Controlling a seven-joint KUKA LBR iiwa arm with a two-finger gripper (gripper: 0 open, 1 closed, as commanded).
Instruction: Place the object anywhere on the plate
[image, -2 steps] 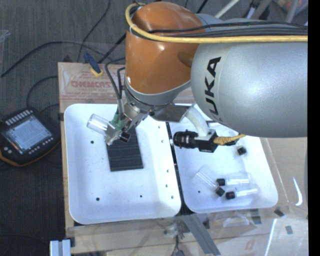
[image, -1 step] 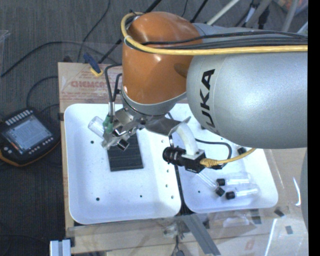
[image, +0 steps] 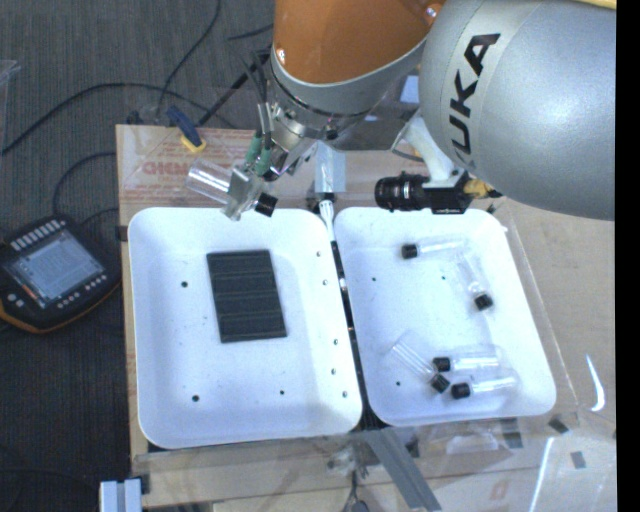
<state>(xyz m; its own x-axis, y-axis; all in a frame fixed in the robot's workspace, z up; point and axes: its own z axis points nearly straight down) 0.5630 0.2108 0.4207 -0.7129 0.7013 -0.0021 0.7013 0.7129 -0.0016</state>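
Observation:
A dark ribbed rectangular plate (image: 245, 295) lies flat in the left white bin (image: 170, 400), a little left of the bin's middle. My gripper (image: 240, 192) hangs over that bin's back rim, above and behind the plate. It is shut on a clear tube (image: 208, 180) that lies crosswise between the fingers. The tube's clear end sticks out to the left and its black cap (image: 265, 206) to the right. The tube is in the air, apart from the plate.
The right bin (image: 520, 300) holds several more clear tubes with black caps, some at the back (image: 435, 248) and a cluster near the front (image: 465, 375). A teach pendant (image: 50, 270) sits left of the bench. Cardboard (image: 160, 165) lies behind the left bin.

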